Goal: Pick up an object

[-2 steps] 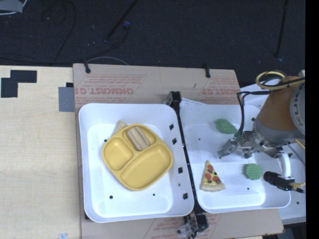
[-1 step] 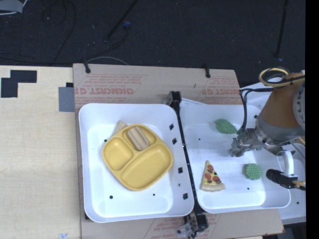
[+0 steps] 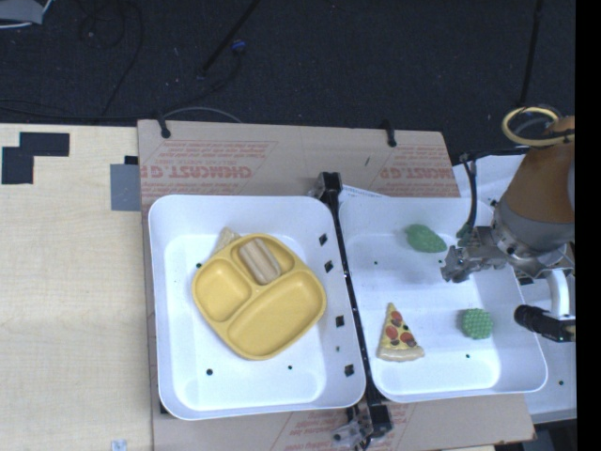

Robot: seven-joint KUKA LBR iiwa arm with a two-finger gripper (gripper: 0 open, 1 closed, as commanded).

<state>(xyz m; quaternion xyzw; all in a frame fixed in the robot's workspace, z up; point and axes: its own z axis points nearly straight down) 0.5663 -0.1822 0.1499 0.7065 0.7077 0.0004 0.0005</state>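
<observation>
Reaching in from the right of the view, the grey arm (image 3: 543, 195) with its orange band is seen above the right-hand white bin (image 3: 441, 383). The gripper (image 3: 457, 263) is positioned over the upper right part of that bin, near its right wall. Whether anything is clasped cannot be told, because the gripper's tip is seen as a dark, blurred cluster and its state is not resolved.

Three loose objects are found on the floor of the right-hand bin. A smooth green oval piece (image 3: 425, 239) is placed in the upper middle, just to the left of the gripper and apart from it. A round, bumpy green ball (image 3: 476, 323) is set lower, towards the right wall, below the gripper. A toy pizza slice (image 3: 399, 334) with red dots on yellow is laid near the bin's left wall, its point directed upward in the view.

In the left-hand white bin (image 3: 188, 383), a yellow divided tray (image 3: 272, 318) is placed roughly in the centre and turned at an angle. A tan, ridged, bread-like piece (image 3: 259, 259) is held in the tray's upper compartment. A cardboard sheet (image 3: 282, 163) with reversed red lettering is laid beneath both bins.
</observation>
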